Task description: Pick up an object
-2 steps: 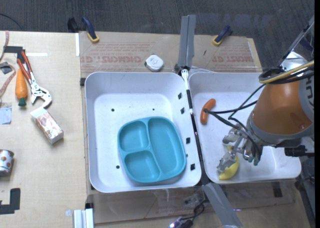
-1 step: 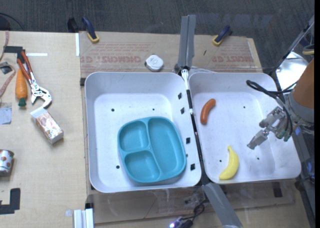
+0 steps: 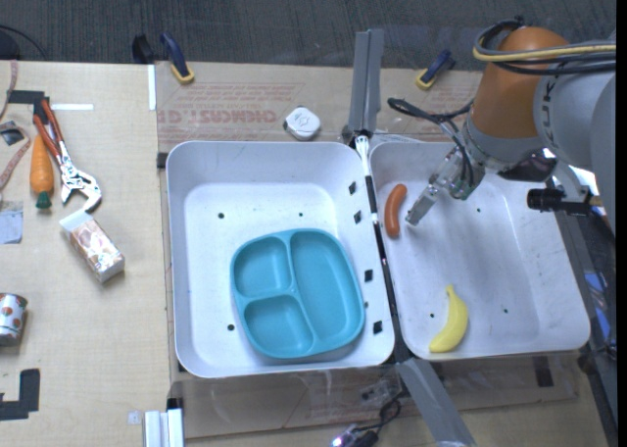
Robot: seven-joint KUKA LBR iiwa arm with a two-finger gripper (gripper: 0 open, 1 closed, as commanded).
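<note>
An orange-red sausage point(image 3: 394, 210) lies at the left wall of the right bin point(image 3: 529, 269), toward its back. A yellow banana point(image 3: 449, 321) rests near that bin's front. My gripper point(image 3: 421, 208) hangs low over the back of the right bin, slanted down and left, its tip just right of the sausage. I see nothing held in it. The grey arm with its orange band point(image 3: 524, 77) reaches in from the upper right.
The left bin point(image 3: 196, 239) holds a teal divided plate point(image 3: 296, 292). Left of the bins, on the bench, lie pliers point(image 3: 67, 173), a carrot-like toy point(image 3: 40, 173), a small box point(image 3: 93, 246) and a can point(image 3: 10, 318). A white tape measure point(image 3: 303, 123) sits behind the left bin.
</note>
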